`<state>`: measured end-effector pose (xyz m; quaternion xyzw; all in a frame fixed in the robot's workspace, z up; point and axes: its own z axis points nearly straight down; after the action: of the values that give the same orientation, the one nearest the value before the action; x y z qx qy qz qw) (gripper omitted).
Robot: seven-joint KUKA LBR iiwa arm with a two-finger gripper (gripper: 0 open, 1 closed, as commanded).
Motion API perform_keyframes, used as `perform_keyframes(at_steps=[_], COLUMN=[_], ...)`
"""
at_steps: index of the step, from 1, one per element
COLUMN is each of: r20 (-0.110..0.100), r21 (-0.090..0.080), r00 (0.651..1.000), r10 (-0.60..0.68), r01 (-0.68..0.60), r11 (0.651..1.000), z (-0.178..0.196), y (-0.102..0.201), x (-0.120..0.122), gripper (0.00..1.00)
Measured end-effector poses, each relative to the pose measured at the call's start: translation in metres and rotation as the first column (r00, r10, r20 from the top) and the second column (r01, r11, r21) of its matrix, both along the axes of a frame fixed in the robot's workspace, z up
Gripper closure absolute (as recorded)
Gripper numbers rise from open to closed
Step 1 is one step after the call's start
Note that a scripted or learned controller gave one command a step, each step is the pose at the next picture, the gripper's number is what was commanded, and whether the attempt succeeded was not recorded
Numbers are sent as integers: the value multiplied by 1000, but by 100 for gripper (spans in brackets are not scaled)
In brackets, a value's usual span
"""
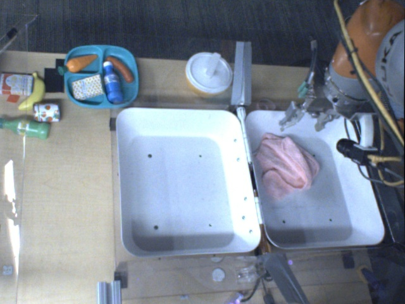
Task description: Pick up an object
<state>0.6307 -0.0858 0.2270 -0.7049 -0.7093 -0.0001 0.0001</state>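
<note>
A crumpled pink cloth [286, 164] lies in the right bin [354, 227], toward its left wall and upper half. My gripper [307, 116] hangs over the bin's far edge, up and to the right of the cloth and apart from it. Its two fingers [292, 118] are spread, with nothing between them. The grey arm with its orange band reaches in from the upper right.
The left bin [183, 233] sits beside the right one, with a metal divider [240, 75] behind their seam. On the bench at the back are a white lidded cup [209, 72], a blue compartment tray [130, 81] with toy food, a banana [33, 92], a can and a green bottle. Cables hang at right.
</note>
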Motion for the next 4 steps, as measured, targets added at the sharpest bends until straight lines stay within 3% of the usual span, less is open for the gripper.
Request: perform_keyframes(at_steps=[1, 2, 3, 4], r20=[0, 7, 20, 20], r21=[0, -2, -10, -13], r00=[994, 977, 946, 913], r10=[110, 214, 322, 406], r01=[-110, -214, -322, -406], r11=[994, 977, 947, 914], z=[-73, -131, -134, -135], y=[-49, -69, -60, -51], x=[-15, -22, -58, -83], gripper=[0, 0, 0, 0])
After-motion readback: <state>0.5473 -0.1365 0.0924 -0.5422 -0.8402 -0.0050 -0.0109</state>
